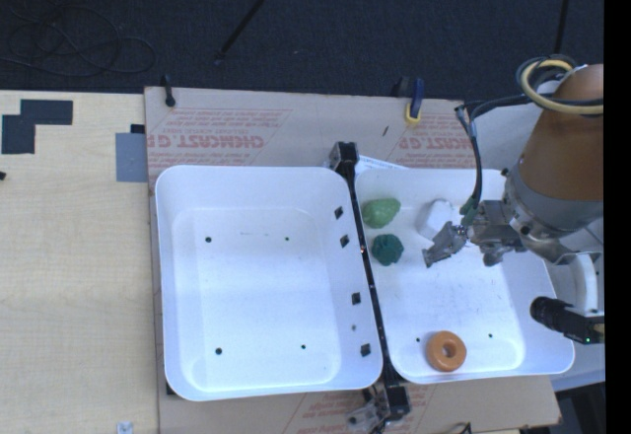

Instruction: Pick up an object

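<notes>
Right now four objects lie in the right bin (pixel 493 363): a pale green lump (pixel 381 212) near the divider, a dark green ball (pixel 386 249) just below it, a white piece (pixel 435 217) further right, and an orange ring (pixel 447 351) near the front wall, well apart from the rest. Gripper (pixel 441 250) sits low over the bin floor, between white piece and dark ball, pointing left; nothing seen between its fingers, whether they are spread or closed I cannot tell. Arm (pixel 567 151) comes in from the right, wrist angled down and leftward, cable looped over it. Left bin (pixel 187 225) alongside. Both rest on the surface (pixel 69 274).
</notes>
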`<state>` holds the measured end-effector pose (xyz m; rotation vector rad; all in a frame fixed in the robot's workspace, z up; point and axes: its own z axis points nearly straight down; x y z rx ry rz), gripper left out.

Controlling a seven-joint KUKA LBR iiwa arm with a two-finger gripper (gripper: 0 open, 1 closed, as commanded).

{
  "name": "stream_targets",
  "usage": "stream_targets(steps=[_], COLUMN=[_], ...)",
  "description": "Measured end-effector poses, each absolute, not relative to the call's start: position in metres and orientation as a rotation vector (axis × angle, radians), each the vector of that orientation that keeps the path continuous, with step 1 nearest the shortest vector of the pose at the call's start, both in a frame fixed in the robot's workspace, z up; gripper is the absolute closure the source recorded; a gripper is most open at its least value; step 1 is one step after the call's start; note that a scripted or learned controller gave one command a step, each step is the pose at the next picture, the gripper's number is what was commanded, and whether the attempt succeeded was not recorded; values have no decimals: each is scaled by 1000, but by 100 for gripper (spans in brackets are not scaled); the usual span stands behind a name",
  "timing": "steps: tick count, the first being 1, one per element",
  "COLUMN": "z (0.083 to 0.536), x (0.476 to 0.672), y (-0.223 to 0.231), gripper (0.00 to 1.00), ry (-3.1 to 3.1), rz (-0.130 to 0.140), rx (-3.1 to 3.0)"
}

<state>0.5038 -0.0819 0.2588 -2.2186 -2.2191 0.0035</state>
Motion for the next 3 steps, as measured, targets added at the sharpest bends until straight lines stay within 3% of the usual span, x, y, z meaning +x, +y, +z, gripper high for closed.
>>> stream_targets(steps=[1, 2, 3], z=[122, 86, 88], x=[550, 602, 646], y=[-111, -119, -147], gripper=[0, 0, 0], ry=[-2213, -2223, -2226], rz=[14, 5, 0], rx=[-2215, -2221, -2220])
